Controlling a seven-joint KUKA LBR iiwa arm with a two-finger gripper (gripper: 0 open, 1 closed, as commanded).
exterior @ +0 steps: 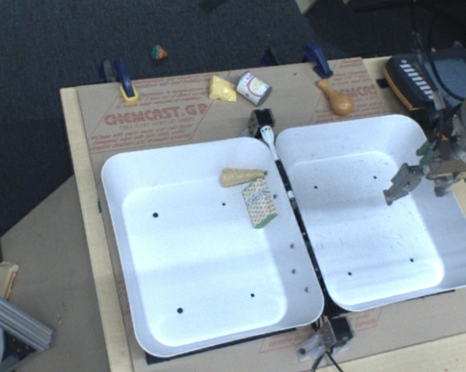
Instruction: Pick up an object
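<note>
Two objects lie in the left bin [184,264], toward its upper right. One is a tan, elongated piece [242,175]; just below it, touching or nearly so, is a green-and-white patterned packet [259,201]. My gripper [424,185] hangs over the right part of the right bin [370,256], far to the right of both objects. It is open, with nothing between its fingers; one grey finger [400,184] points left over the bin floor.
On the bench behind the bins lie a yellow piece [222,89], a small white box [253,88] and an orange-brown wooden object [336,97]. Blue clamps [124,78] hold the back edge. A black divider [291,207] runs between the bins.
</note>
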